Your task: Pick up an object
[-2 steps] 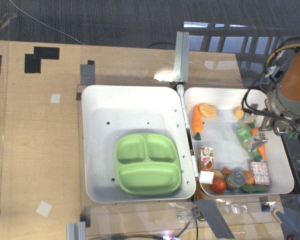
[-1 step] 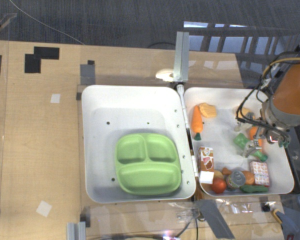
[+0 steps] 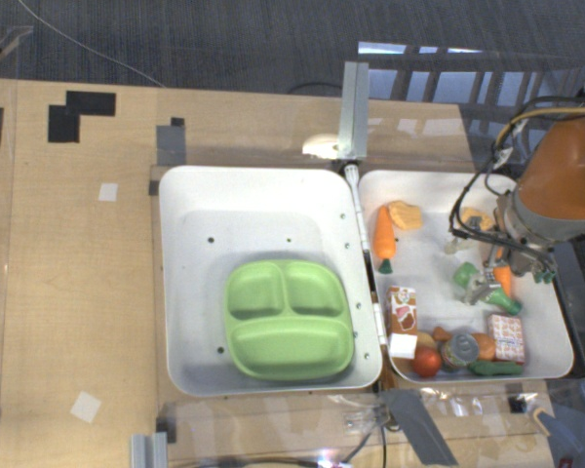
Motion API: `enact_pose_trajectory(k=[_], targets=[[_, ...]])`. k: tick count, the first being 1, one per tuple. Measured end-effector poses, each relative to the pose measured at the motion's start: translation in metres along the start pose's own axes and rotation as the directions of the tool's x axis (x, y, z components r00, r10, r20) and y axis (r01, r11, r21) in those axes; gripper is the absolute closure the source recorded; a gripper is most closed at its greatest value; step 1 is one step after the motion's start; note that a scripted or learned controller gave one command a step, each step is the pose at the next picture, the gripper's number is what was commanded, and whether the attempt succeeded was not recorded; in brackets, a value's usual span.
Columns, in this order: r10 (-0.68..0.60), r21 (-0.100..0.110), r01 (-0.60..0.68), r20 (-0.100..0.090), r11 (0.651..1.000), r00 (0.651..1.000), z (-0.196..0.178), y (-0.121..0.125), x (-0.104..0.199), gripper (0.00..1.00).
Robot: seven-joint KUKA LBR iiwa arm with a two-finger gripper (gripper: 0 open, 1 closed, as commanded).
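Toy clutter beside end effector

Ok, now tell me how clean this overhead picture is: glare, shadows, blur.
Camera view: a bright glare patch on the bench behind the left bin; soft shadow beside the green tray; the small items near the gripper in the right bin are blurry and hard to separate.

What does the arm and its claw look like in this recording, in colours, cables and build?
The arm comes in with a broad orange band above a grey wrist section. Black cables loop out around the wrist on its left side, and a pale cable curves over the top. Below hangs the claw, small, with metal-grey parts, too small and cluttered to make out further.
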State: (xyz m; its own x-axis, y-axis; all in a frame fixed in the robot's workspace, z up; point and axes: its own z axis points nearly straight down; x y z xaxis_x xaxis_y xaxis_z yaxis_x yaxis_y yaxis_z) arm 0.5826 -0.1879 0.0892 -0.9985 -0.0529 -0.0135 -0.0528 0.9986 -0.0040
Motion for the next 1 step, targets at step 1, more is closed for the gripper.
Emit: enact_pose_trajectory(k=[1], targets=[[-0.001,-0.002,0.001,-0.003,1.0,1.0,0.0019,-0.0214,-0.0838,0.0]])
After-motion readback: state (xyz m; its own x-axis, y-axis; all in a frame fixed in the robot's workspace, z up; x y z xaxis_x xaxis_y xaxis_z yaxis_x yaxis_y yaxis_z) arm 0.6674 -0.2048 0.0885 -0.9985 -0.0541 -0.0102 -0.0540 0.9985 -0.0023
